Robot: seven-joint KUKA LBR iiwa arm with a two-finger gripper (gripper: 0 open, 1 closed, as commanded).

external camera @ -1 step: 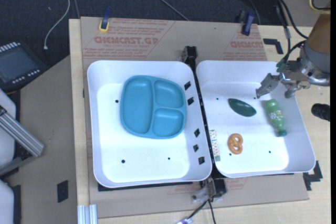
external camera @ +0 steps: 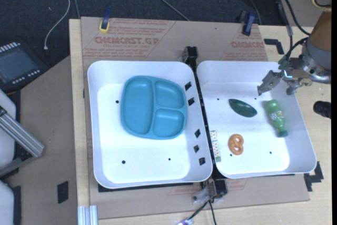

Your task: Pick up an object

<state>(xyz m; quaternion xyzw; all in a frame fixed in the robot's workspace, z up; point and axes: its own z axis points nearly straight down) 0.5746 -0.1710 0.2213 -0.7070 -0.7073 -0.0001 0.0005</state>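
Scanning from the left: left bin point(external camera: 100, 129) carries a blue divided plate point(external camera: 154, 108), lying flat toward the back, well apart from anything the arm can readily reach. Not a likely target; too wide and too flat for two fingers.

Moving across the divider: right bin point(external camera: 295, 163) holds three small items. Nearest the front, a pretzel point(external camera: 236, 144), orange-brown, lying flat, close to the inner wall. Behind it, a dark green leaf-shaped piece point(external camera: 243, 108), also flat. Further right, a green bottle point(external camera: 276, 117), on its side, cap end pointing toward the front right.

Farthest right: gripper point(external camera: 277, 84) hanging over the back right part of the right bin, fingers spread wide, nothing between them. Positioned just behind the bottle and to the right of the green leaf piece, touching neither as far as can be judged.

Risks noted:
- Bottle round and lying down; likely to roll or squirt out sideways if pinched off-centre or across the wrong axis.
- Leaf piece and pretzel both low and thin; probable closing on air, or fingertips striking the bin floor, if descent stops short or overshoots.
- Bottle and leaf piece near each other; descent between the two apt to nudge one aside and grasp neither.
- Bottle near the right wall; outer finger liable to catch the rim.

No pick yet made.
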